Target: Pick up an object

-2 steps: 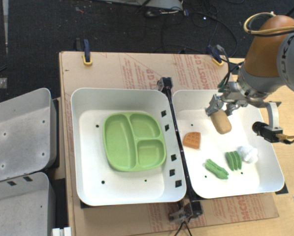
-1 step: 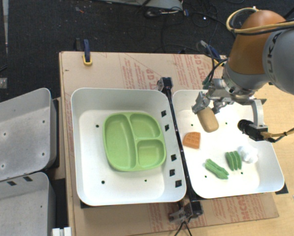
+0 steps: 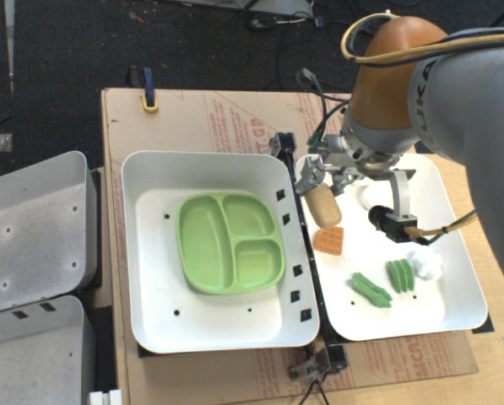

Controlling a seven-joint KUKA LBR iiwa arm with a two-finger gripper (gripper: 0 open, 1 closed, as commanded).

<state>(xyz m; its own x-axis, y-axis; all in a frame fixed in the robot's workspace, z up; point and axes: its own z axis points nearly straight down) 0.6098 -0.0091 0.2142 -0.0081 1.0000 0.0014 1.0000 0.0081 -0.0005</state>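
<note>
1. While the arm reaches in from the right, the gripper sits low over the upper-left part of the right bin, close to the wall shared w/ the left bin.
2. Gripper state: cannot tell. Wrist hardware and cabling cover the tip area, so no call on whether anything is held.
3. Bread roll: tan/beige, elongated, rounded ends, smooth matte surface. Lies tilted, upper end just under the gripper hardware, lower end toward bin centre. Contact w/ gripper can't be confirmed.
4. Orange waffle piece: small, roughly square, gridded texture, just below the roll, approx. touching its lower end.
5. Two green pea pods: one lying diagonally near bin's lower middle, second just to its right, more upright, ribbed look.
6. White object beside the second pod, upper right of it; shape unclear against the white bin.
7. Black part on the right of the gripper, hanging over bin centre; a cable runs from it to the right.
8. Left bin holds a light-green divided plate, three compartments, lying flat near the centre, well apart from the gripper.
</note>
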